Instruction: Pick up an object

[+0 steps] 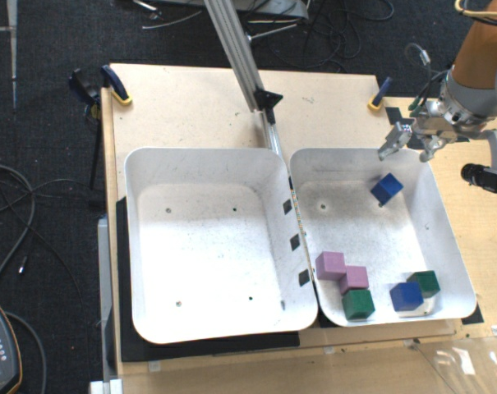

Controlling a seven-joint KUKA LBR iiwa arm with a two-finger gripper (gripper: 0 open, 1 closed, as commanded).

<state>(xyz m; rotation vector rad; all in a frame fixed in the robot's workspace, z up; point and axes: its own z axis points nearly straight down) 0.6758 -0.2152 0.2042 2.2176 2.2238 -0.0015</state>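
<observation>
The gripper (pixel 410 144) hung above the far edge of the right bin (pixel 445 245); its fingers were spread open and held nothing; a blue block (pixel 387 189) sat tilted just below it, apart from the fingers; near the front of that bin lay two pink blocks (pixel 342 270) touching each other, a green block (pixel 358 304) just beside them, and another blue cube (pixel 406 295) next to a second green one (pixel 426 282); the left bin (pixel 141 220) sat beside it.

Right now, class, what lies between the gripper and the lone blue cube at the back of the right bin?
Nothing: in the camera view, only bare white bin wall separates the gripper from the blue cube.
</observation>
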